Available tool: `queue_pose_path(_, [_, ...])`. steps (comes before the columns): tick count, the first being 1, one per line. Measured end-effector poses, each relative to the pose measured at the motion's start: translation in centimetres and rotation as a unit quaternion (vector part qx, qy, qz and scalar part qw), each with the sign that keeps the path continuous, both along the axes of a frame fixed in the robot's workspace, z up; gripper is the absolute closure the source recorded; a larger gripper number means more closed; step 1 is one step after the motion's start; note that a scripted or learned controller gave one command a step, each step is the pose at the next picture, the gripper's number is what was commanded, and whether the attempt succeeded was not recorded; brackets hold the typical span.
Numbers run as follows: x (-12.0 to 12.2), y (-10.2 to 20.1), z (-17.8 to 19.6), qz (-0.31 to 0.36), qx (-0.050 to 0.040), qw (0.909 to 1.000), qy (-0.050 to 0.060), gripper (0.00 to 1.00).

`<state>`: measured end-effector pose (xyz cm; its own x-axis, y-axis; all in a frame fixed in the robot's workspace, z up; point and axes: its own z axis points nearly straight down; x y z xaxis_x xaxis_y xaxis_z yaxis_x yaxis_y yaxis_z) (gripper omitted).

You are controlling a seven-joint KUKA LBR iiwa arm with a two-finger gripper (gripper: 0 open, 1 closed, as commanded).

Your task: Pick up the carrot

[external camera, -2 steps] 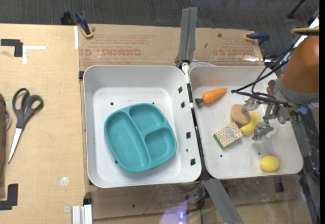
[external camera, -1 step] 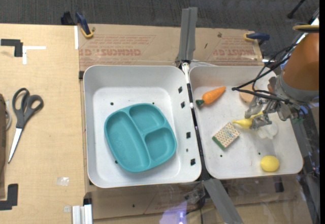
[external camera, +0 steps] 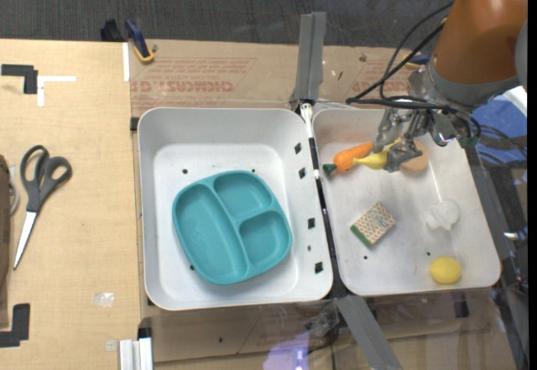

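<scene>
The orange carrot [external camera: 349, 156] lies near the back left of the right bin [external camera: 478, 217], pointing towards the bin's left wall. A small yellow banana-like piece [external camera: 373, 161] touches its right end. My gripper [external camera: 399, 139] hangs over the back of this bin, just right of the carrot and above the yellow piece and a beige object [external camera: 413, 163]. Nothing of the carrot is seen in the gripper. The orange-banded wrist [external camera: 478, 28] rises above it at the top right.
The right bin also holds a checkered sponge [external camera: 373, 224], a yellow lemon [external camera: 445, 269] at the front right and a clear plastic piece [external camera: 441, 215]. A teal divided plate [external camera: 232, 226] lies in the left bin [external camera: 159, 192]. Scissors [external camera: 38, 188] rest on the bench at left.
</scene>
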<state>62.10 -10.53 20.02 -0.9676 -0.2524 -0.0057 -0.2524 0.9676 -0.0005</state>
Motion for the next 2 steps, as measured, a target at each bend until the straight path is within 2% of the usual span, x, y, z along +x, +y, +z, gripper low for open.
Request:
queue_pose_path(1, [-0.9, 5.4, 3.3, -0.152, 0.0002, 0.9884, 0.001, 1.00])
queue_pose_path(2, [-4.6, 13.6, 6.3, -0.091, 0.0002, 0.9959, 0.002, 1.00])
